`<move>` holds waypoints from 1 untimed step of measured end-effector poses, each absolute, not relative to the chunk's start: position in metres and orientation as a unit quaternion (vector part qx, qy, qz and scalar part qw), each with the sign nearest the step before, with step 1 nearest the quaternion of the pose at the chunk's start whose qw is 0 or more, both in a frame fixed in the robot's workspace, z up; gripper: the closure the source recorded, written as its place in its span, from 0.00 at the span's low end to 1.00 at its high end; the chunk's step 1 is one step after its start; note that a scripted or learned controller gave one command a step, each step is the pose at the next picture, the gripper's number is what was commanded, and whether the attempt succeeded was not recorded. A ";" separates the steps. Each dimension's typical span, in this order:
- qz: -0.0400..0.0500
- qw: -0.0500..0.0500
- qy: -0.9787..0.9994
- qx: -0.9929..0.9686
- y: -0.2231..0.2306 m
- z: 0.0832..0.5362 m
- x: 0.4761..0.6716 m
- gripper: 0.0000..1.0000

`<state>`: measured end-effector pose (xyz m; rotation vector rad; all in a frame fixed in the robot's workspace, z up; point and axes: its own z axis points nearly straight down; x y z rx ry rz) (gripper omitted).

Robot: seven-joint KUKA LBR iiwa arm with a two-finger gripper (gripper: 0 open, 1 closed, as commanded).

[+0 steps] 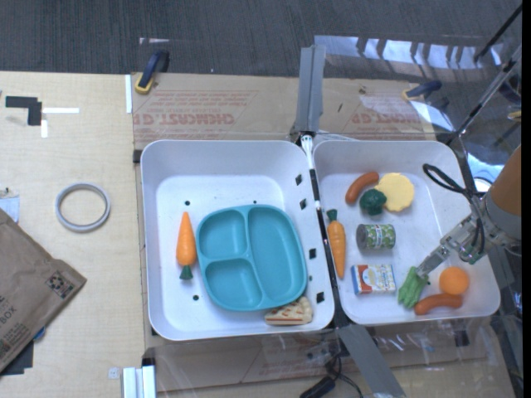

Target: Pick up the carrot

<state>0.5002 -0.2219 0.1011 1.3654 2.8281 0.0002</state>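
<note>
Two carrots are in view. One carrot [186, 239] lies upright along the left side of the left bin, beside a teal divided plate [251, 255]. The other carrot [336, 244] lies against the left wall of the right bin, its green top pointing away. My gripper [430, 262] reaches in from the right and hangs low over the front right part of the right bin, just above a green vegetable [411, 288] and left of an orange [454, 281]. It is well to the right of both carrots, and nothing shows in its grip.
The right bin [415, 149] also holds a sausage [362, 186], a yellow piece [397, 191], broccoli [373, 202], a can [376, 237], a small carton [373, 278] and a red sausage [437, 303]. A sandwich [289, 312] lies at the left bin's front. A tape ring [83, 206] rests on the bench.
</note>
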 end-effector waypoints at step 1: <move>0.000 0.000 0.845 0.535 -0.180 0.092 0.522 0.00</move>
